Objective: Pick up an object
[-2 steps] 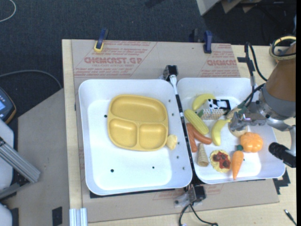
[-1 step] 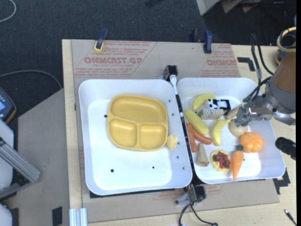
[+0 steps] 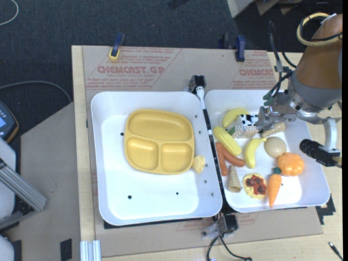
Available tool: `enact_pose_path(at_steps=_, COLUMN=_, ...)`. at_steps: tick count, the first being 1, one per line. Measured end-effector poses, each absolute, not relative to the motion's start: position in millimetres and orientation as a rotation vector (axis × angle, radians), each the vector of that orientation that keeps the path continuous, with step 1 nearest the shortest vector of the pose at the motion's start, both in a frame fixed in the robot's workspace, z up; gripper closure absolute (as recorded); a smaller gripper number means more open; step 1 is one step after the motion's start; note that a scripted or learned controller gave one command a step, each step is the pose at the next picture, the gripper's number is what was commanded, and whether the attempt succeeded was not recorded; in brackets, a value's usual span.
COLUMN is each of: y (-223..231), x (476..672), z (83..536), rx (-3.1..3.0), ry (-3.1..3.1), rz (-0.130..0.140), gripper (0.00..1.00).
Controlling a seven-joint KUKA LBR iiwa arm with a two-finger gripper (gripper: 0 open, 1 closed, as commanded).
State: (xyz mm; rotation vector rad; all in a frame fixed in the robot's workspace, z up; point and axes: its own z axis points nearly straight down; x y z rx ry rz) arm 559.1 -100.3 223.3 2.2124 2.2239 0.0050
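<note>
Grey metal gripper [image 3: 270,119], on an arm with an orange band above the wrist, low over the upper middle of the right bin [image 3: 321,197]; whether it is spread or pressed together cannot be told from this angle.

Directly beside it: black-and-white toy cow [image 3: 246,125] and pale corn cob [image 3: 273,129], possibly touching the gripper.

Near: yellow banana [image 3: 234,115] at upper left, yellow corn [image 3: 227,139], second banana [image 3: 252,151], beige round piece [image 3: 275,145].

Further toward the front: orange pepper [image 3: 291,164], two sausages [image 3: 230,155], ice-cream cone [image 3: 234,179], small pizza [image 3: 254,184], carrot [image 3: 273,188].

Left bin [image 3: 109,189]: yellow divided plate [image 3: 159,141], centred; small pale yellow piece [image 3: 199,163] touching its right edge.

Both bins rest side by side on the bench [image 3: 87,145].
</note>
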Motion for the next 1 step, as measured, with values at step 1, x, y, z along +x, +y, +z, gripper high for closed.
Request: enact_pose_path(at_steps=1, y=-88.0, x=605.8, z=214.9, rx=2.215, ry=2.221, rz=0.004, gripper=1.0)
